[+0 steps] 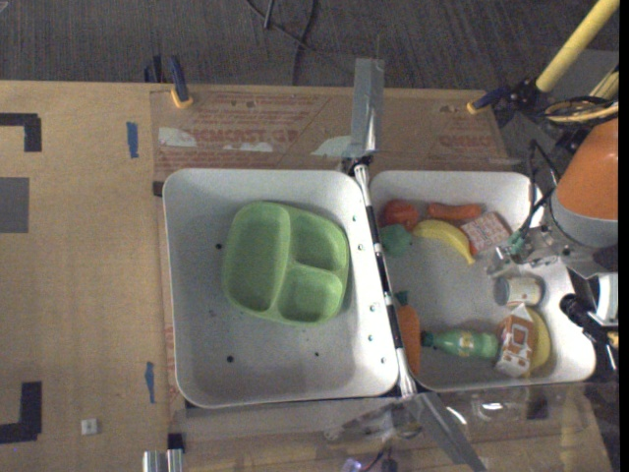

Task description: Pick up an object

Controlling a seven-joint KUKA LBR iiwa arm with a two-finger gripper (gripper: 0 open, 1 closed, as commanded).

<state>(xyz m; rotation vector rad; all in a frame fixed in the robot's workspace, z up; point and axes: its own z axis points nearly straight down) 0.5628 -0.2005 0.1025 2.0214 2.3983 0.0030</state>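
Work from the near wall of the right bin (580, 367) outward. A carton (513, 340) lies there against a yellow piece (540, 344), with a green bottle (464, 343) on its side just beside it and a carrot (409, 337) along the wall shared with the left bin (197, 293). These items are crowded; a descent here risks striking two at once. Just beyond them a small can (518, 290) lies with bare floor around most of it, which makes it the likely target. The gripper (518, 256) hangs directly above the can's far side, with nothing visibly held. Whether it is released or clenched cannot be told at this resolution. The step in hand appears to be the approach, so the task is at an early stage. Centre the gripper over the can's body before descending and span its narrow dimension, since a rounded can will likely roll if caught off-centre. Keep clear of the pink box (486, 232) and the banana (444, 236), which lie just beyond the gripper. Confirm the can rises with the gripper before counting the pick as made. The green tray (287, 262) in the left bin is well apart and needs no attention.
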